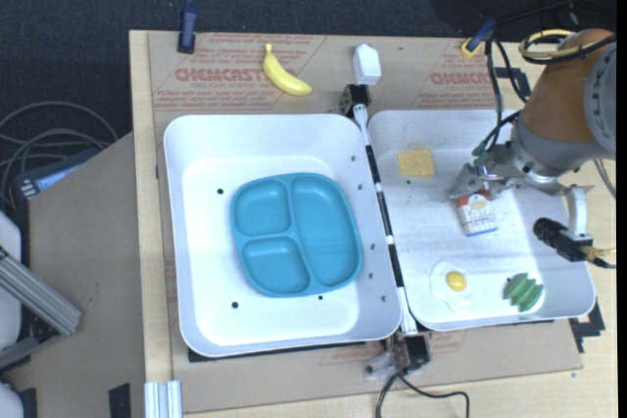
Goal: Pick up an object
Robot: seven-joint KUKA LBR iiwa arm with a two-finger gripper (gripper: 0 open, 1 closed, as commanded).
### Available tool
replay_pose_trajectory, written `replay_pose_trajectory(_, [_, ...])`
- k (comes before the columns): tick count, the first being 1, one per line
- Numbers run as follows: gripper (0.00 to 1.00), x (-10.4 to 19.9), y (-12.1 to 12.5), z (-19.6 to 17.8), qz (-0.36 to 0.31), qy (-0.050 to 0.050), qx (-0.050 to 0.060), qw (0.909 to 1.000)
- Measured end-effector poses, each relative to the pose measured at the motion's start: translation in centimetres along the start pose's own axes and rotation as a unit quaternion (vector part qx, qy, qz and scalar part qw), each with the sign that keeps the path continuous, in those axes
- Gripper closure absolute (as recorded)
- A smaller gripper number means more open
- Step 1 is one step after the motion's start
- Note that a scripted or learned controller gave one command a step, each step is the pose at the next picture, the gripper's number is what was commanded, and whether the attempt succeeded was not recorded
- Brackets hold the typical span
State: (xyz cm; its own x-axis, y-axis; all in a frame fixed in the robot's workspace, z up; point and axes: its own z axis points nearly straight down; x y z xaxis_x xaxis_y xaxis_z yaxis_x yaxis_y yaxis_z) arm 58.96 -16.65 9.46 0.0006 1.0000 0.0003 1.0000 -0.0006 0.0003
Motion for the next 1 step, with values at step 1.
replay_pose_trajectory(1, [1.00, 12.42, 1.80, -14.15, -0.001, 0.000, -0.001, 1.0000])
